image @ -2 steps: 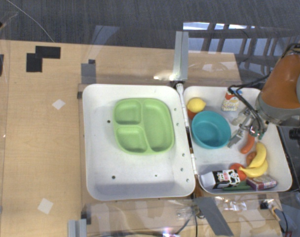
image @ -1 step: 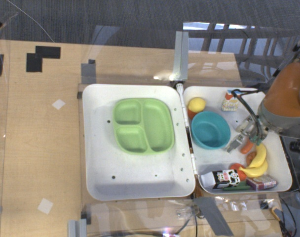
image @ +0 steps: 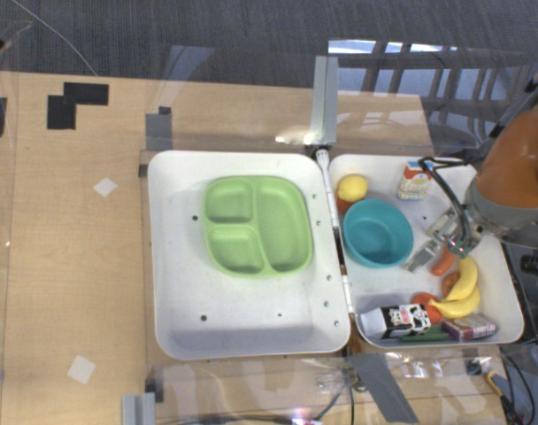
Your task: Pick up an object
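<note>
Pale wood makes up the tabletop [image: 65, 264], which carries two shallow white bins side by side, seen from above at a slant.

Nearest the viewer, along the front wall of the right white bin [image: 508, 312], lie a small black-and-white carton [image: 404, 320] on its side and, just to its right, a small purple-and-white packet [image: 471, 328]. A curved yellow banana [image: 462, 292] rests just behind them, with a small red-orange item [image: 426, 302] tucked at its left end; what that item is cannot be told.

A little further back, the grey metal gripper [image: 439, 248] sits low in the right bin, between the banana and a round teal plastic bowl [image: 376, 232]. An orange carrot-like piece [image: 445, 263] lies right at its tip; whether it is pinched cannot be told, and the fingers are too blurred to judge as spread or pressed together. The grey arm with its orange band [image: 517, 171] enters from the right.

The teal bowl stands upright near the bin's left wall. Behind it a round yellow lemon [image: 352, 188] sits in the far left corner, with a small white-and-red container [image: 414, 182] to its right.

In the left white bin [image: 176, 317], a light green plastic plate with three compartments [image: 255, 225] lies flat near the middle.

Black square markings [image: 74, 103] sit on the far left of the tabletop.
</note>
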Robot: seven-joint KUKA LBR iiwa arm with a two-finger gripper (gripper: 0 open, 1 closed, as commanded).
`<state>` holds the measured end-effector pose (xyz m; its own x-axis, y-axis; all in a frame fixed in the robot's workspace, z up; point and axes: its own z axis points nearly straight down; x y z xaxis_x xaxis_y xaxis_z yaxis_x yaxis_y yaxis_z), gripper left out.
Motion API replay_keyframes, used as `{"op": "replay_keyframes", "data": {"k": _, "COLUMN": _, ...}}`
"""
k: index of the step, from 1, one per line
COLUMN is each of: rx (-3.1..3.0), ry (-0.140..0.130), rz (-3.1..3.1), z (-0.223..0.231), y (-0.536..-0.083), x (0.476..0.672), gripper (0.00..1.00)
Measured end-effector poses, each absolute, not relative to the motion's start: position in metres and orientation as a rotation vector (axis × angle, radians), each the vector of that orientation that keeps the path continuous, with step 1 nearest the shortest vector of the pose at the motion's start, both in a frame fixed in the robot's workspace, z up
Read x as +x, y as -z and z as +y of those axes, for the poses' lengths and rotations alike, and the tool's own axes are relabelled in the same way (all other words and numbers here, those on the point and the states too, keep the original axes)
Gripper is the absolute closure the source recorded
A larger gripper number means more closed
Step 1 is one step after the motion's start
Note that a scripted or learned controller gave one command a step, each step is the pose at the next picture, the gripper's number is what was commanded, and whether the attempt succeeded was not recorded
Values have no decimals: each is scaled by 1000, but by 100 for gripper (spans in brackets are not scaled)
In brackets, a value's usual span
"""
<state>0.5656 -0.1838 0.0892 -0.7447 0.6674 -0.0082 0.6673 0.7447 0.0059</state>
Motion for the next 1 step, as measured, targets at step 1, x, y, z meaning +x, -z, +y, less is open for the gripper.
{"op": "replay_keyframes", "data": {"k": 1, "rx": 1186, "ry": -4, "rz": 2894, "z": -190, "y": -89, "x": 538, "gripper": 0}}
